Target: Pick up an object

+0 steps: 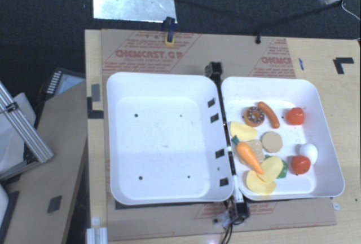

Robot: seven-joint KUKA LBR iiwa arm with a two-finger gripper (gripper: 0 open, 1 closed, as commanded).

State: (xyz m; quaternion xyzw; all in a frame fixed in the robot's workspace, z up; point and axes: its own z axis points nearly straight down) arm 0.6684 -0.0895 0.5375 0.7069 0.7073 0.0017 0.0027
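From my console this reads as a robotics lab. I see a wooden bench on dark carpet, with two shallow white bins clamped side by side. Toy food fills the right one as test props. Aluminium framing stands at left, and a cable trails across the floor.

Loads of open floor is offered by the left bin, so it can be entered from anywhere. The right bin is cluttered: donut, sausage, carrot and yellow slices are packed touching toward its left side. Small gaps are left around the two tomatoes and the egg.
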